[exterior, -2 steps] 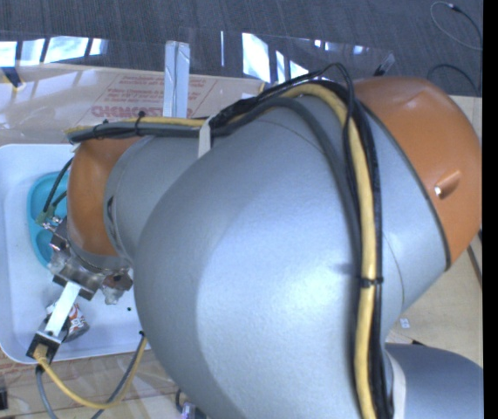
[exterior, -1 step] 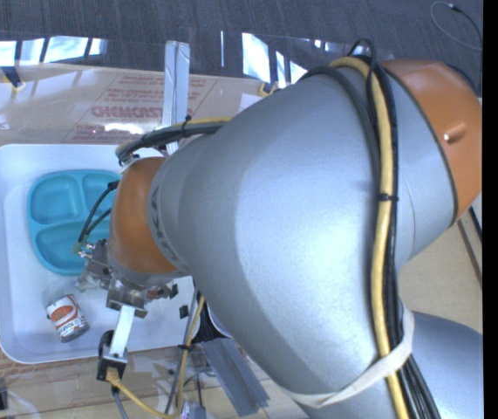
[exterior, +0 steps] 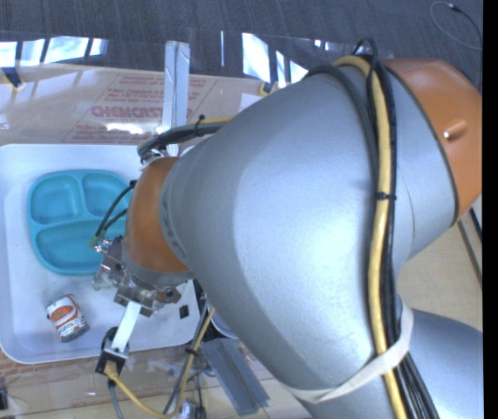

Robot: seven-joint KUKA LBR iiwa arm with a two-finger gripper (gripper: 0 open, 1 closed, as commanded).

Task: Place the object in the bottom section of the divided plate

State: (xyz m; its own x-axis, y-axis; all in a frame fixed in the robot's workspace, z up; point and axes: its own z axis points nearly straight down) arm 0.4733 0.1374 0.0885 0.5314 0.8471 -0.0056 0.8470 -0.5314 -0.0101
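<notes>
Lying nr tool [exterior: 114,265], lower-left: can [exterior: 65,318]

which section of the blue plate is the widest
The bottom section, on the side toward the can: it runs across the whole width of the plate, while the two upper sections share that width side by side.

The teal divided plate [exterior: 70,221] looks like smooth, matt plastic. The white bin [exterior: 4,260] is plastic too, with a slight sheen. The arm [exterior: 318,234] has a smooth, satin grey shell.
</notes>
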